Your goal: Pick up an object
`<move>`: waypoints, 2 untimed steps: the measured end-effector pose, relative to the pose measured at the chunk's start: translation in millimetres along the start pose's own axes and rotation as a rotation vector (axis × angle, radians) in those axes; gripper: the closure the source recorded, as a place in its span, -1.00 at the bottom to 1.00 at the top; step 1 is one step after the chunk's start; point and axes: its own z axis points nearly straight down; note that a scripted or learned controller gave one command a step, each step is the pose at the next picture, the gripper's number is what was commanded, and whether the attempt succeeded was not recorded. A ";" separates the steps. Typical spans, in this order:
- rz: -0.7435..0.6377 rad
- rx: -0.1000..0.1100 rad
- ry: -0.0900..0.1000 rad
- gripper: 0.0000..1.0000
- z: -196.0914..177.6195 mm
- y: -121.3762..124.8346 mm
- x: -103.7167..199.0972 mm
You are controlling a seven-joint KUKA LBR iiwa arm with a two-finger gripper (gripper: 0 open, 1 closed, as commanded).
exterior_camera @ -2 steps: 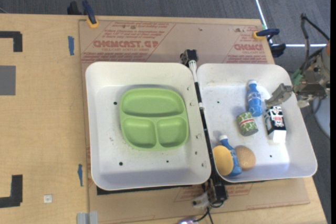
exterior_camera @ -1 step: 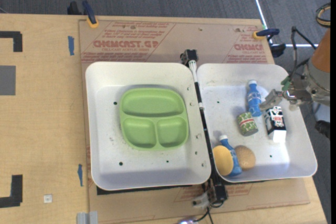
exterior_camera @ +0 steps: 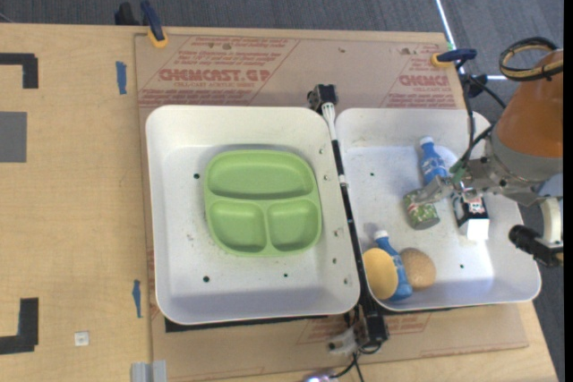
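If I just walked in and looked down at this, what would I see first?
Probably the big green divided plate sitting in the left white bin. Next, the grey and orange robot arm leaning in from the right over the right bin, with its gripper down by a small blue bottle. Near that bin's front edge lie a yellow piece and a tan roundish one.

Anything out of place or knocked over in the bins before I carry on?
Nothing looks spilled or broken. The green divided tray sits flat in the left bin. In the right bin, the blue bottle lies on its side, loose like the other items.
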 end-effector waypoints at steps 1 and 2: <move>-0.308 -0.011 -0.009 -1.00 4.8 7.0 -12.8; -0.421 0.016 0.011 -1.00 36.4 28.1 31.3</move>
